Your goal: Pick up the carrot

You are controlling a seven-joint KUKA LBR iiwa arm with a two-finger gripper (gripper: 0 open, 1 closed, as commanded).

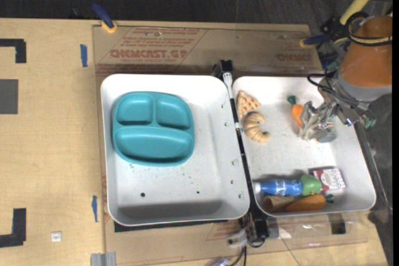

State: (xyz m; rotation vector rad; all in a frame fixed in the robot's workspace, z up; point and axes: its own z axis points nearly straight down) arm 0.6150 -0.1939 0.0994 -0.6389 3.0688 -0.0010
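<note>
Lying in the right bin (355, 152), near its upper part, the carrot (297, 111) is seen with its green top pointing away from the camera. The gripper (317, 124) is placed just beside it on the right, low over the bin floor; whether it is wide, narrow or closed on anything cannot be told. A croissant (255, 127) and a waffle piece (247, 102) are found further left, and a teal divided plate (152, 128) is set in the left bin (206, 190).
</note>
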